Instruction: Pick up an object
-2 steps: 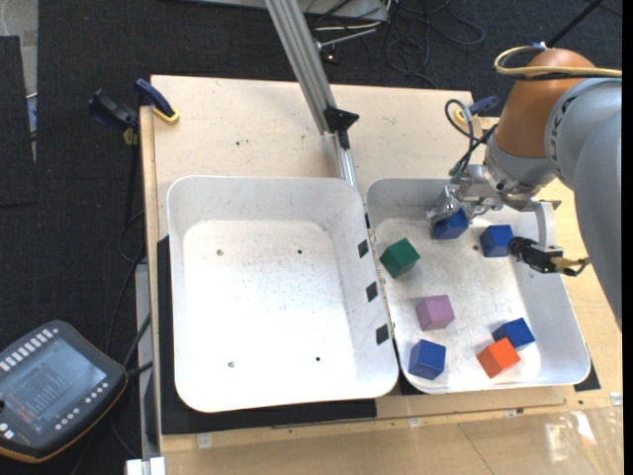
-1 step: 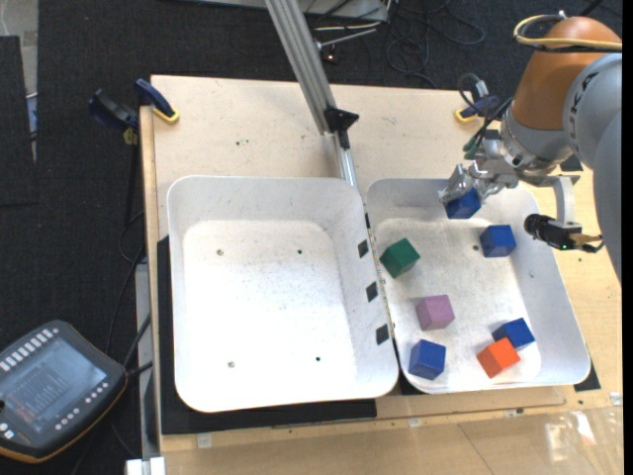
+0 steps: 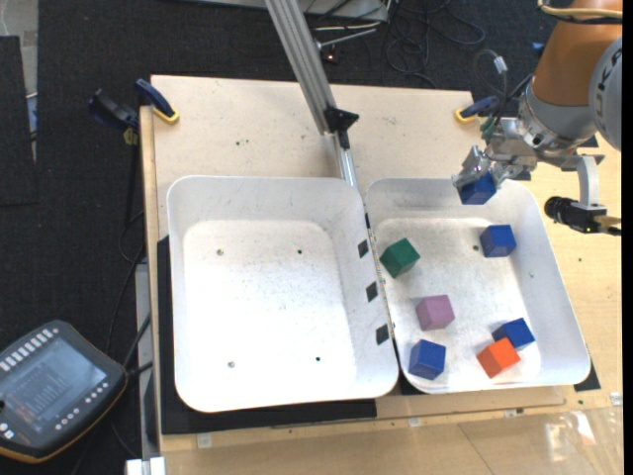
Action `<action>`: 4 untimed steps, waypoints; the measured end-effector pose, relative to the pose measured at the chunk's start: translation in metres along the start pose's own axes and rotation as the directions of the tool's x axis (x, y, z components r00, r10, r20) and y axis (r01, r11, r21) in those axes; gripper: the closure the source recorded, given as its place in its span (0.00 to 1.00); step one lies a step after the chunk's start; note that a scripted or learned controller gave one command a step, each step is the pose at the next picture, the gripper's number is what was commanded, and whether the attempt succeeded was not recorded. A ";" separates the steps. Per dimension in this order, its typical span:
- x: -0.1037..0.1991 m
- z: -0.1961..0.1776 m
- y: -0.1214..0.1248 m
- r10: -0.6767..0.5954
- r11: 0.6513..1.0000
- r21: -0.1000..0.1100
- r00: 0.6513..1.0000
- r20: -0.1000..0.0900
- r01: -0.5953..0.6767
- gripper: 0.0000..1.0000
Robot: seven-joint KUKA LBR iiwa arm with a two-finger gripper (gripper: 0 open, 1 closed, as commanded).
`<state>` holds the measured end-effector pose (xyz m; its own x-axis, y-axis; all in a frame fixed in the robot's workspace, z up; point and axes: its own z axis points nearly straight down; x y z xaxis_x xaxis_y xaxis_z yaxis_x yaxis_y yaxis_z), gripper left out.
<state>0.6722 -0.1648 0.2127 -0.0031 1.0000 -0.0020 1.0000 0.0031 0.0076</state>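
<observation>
The arm [image 3: 579, 57] is cut off at the right edge; the teach pendant [image 3: 49, 389] is clipped at the lower left.

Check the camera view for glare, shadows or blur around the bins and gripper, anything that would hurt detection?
Camera view: even light, soft shadows under the cubes in the right bin; left bin bright white, with no detail lost; gripper with a blue cube between its fingers is slightly soft, edges less crisp than the green cube.

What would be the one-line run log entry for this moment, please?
gripper: shut on blue cube, raised over right bin far edge | in right bin: green cube, purple cube, orange cube, three blue cubes
</observation>
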 end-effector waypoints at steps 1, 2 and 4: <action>0.000 -0.014 0.001 0.001 1.000 0.004 1.000 -0.001 -0.001 1.00; 0.053 -0.006 -0.022 -0.005 1.000 0.010 1.000 -0.004 0.005 1.00; 0.144 -0.025 -0.062 -0.005 1.000 0.010 1.000 -0.004 0.005 1.00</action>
<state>0.6091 -0.0210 0.2373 -0.0081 1.0000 0.0018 1.0000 0.0082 -0.0025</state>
